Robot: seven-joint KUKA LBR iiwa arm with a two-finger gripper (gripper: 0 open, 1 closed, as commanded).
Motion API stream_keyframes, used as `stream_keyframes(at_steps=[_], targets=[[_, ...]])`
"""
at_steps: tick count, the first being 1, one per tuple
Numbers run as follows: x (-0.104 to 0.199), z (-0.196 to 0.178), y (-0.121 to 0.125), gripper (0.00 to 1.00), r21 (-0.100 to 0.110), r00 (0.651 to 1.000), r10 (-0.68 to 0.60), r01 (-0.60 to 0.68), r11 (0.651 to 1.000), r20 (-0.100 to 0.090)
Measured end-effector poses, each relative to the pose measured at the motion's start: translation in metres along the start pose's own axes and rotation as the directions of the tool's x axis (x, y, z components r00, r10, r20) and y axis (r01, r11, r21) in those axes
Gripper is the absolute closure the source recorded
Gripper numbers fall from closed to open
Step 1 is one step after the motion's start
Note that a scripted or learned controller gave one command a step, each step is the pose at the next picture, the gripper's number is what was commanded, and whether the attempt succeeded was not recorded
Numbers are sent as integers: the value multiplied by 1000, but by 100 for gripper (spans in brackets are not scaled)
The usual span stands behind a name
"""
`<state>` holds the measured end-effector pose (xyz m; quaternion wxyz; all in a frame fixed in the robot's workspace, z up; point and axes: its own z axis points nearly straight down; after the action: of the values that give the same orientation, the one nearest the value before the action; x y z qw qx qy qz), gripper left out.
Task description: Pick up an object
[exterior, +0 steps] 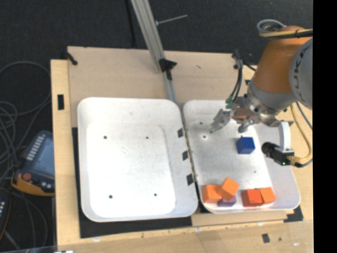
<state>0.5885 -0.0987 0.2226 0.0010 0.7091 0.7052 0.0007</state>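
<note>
The grey two-finger claw (230,121) is hanging over the upper part of the right-hand shallow white plastic bin (210,157), its fingers (218,121) spreading wide with nothing between them, and the small blue cube (245,145) is sitting just beside it, a touch toward the bin's near edge and not touching it. Further out, the orange blocks (221,190) and the second orange pair (258,196) are lining the near rim, well apart from the claw, while the left-hand white bin (126,157) is lying across the divider.
</note>
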Motion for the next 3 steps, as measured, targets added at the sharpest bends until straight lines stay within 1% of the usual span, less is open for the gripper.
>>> stream_keyframes(at_steps=[1,2,3], targets=[[-13,55,-35,0,8,1000,-4,4,1000,1],[-39,-28,-51,0,-7,1000,-4,4,1000,4],[-116,109,-29,0,7,1000,-2,2,1000,2]])
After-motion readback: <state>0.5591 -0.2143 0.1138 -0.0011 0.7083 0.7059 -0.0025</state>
